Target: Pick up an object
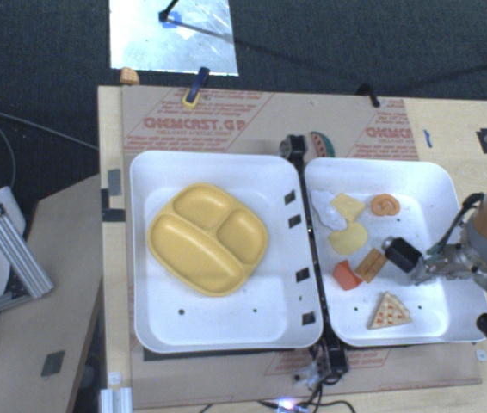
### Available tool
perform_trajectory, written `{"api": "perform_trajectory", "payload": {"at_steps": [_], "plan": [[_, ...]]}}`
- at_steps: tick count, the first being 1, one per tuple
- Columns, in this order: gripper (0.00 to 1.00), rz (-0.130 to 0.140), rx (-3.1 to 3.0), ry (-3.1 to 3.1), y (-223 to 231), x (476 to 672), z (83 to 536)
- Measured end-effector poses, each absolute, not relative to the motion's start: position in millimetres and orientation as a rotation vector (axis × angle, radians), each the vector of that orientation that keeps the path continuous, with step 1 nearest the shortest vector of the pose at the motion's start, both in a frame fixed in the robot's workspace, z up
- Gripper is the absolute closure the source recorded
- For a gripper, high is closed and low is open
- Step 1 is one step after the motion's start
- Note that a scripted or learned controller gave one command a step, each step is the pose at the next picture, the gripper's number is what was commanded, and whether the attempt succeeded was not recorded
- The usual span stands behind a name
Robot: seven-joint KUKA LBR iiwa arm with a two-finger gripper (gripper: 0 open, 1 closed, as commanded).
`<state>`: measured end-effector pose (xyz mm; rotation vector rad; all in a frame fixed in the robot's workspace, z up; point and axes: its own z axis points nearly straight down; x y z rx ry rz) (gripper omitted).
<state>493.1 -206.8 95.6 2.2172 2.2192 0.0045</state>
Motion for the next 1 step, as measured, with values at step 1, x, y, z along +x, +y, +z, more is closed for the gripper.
{"api": "perform_trajectory", "payload": {"at_steps": [1], "plan": [[1.0, 0.001, 2.221, 2.221, -206.4, 486.9, 91.2]]}}
